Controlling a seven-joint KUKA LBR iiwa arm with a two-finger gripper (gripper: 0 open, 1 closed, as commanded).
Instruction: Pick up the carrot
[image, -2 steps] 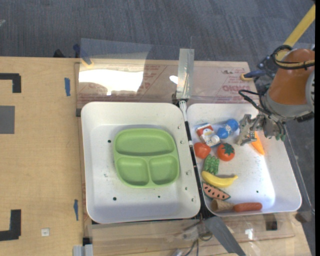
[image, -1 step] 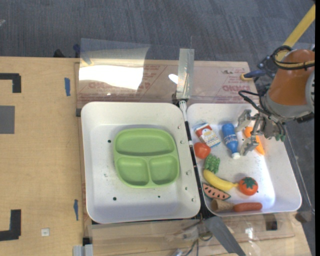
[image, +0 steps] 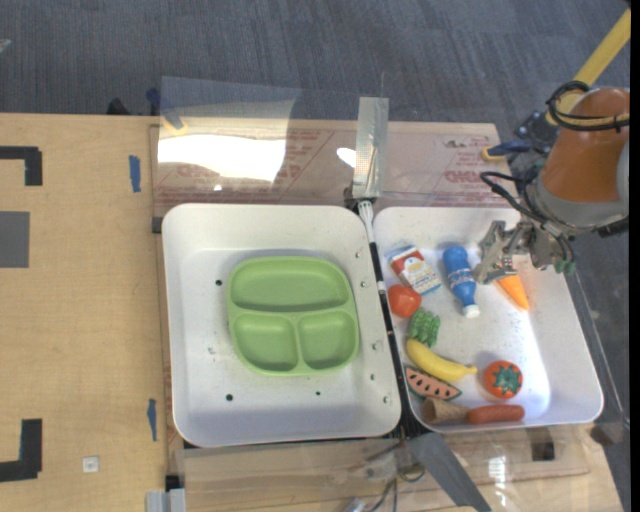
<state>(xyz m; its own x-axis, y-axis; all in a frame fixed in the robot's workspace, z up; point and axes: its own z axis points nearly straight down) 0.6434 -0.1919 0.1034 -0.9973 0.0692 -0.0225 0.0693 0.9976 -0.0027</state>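
Camera view looks down on the desk and its two white bins. In the right bin, the carrot lies at about two o'clock from the bin's middle, near the far right wall, its orange point aimed toward five o'clock. The end effector sits directly above the carrot's blunt end, at twelve o'clock from it and touching or nearly so; whether its fingers are apart or together cannot be told at this angle, and the carrot is not seen between them.

At nine o'clock from the carrot lies a blue bottle with a white cap, and beyond it a small white and red carton whose print is too small to read. A red tomato, a green vegetable, a banana, a watermelon slice, a strawberry and a red sausage fill the bin's near part.

The left bin holds a green divided plate. Behind the bins, red lettering on the cardboard sheet is too faint to make out.
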